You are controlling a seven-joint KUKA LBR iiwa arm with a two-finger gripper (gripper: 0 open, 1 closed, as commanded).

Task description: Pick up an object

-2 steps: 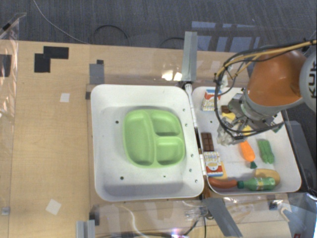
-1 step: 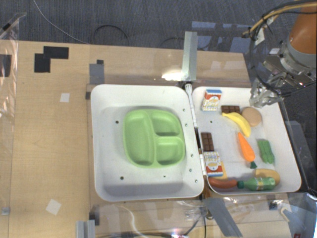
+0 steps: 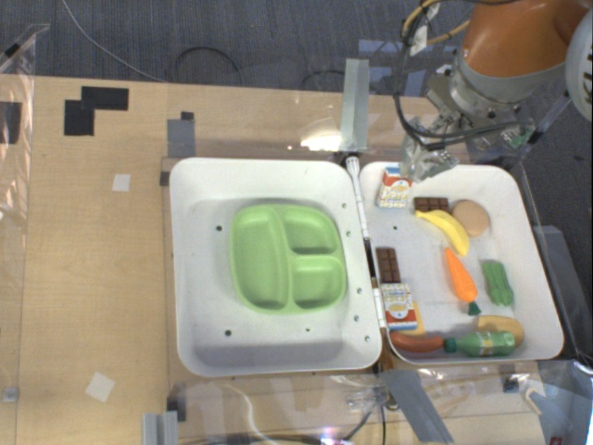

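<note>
My gripper (image 3: 428, 163) hangs over the far left corner of the right bin (image 3: 530, 219), just beyond a small carton (image 3: 394, 191) and a brown chocolate bar (image 3: 432, 205). Nothing shows in its grasp. The right bin also holds a banana (image 3: 447, 230), a beige bun (image 3: 472, 217), a carrot (image 3: 460, 276), a green vegetable (image 3: 498, 283), a second chocolate bar (image 3: 388, 265), another carton (image 3: 398, 307), a sausage (image 3: 419, 343), a green bottle (image 3: 479, 344) and a yellow piece (image 3: 501, 324).
The left bin (image 3: 199, 323) holds a green divided plate (image 3: 287, 258). A metal post (image 3: 354, 105) stands behind the divider between the bins. Cables loop off the wrist above the right bin. Bare wooden bench lies to the left.
</note>
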